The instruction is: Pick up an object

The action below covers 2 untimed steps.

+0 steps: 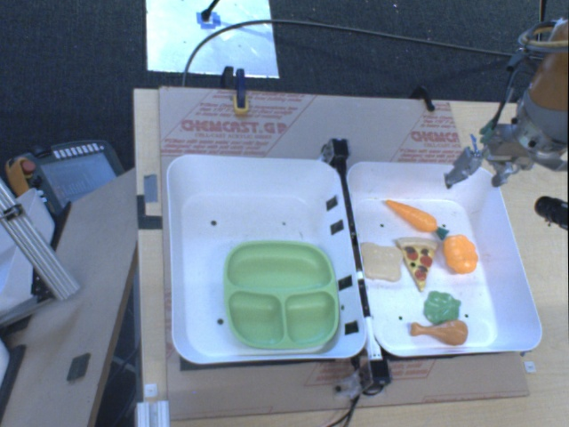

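My gripper [480,169] hangs open over the far right corner of the right bin [514,265], with nothing between its fingers. Toy foods lie below and left of it in that bin: a carrot [412,215], an orange pepper [460,253], a pizza slice [419,261], a beige bread slice [381,261], a green broccoli piece [441,307] and a chicken drumstick [440,331]. The carrot is the nearest to the gripper, still well apart from it.
The left bin [204,194] holds a green divided plate [281,294] at its front. Black clips run along the wall between the bins [347,229]. A cardboard sheet [293,118] lies under both bins. A pendant [76,172] sits at the left.
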Available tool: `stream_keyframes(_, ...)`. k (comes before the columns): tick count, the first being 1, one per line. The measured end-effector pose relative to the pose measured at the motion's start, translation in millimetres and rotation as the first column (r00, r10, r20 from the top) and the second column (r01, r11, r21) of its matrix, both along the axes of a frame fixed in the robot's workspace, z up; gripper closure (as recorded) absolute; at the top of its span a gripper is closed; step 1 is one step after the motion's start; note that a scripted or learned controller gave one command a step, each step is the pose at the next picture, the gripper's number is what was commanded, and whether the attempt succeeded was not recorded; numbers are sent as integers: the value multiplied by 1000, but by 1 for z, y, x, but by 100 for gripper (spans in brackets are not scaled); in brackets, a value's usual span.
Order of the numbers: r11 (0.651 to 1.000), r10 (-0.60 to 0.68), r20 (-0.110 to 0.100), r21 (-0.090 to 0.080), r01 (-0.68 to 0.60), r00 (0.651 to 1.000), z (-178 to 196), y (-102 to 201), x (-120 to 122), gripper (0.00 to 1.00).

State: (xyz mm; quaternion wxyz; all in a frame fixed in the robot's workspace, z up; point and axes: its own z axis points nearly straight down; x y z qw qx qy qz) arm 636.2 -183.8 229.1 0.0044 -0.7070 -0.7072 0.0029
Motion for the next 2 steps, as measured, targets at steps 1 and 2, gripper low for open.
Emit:
stream_keyframes(1, 1000, 3, 12, -3, -3, 1000, 8, 1, 3, 0)
stream_keyframes(2, 1000, 1, 10, -3, -1, 1000, -35, -6, 4, 0)
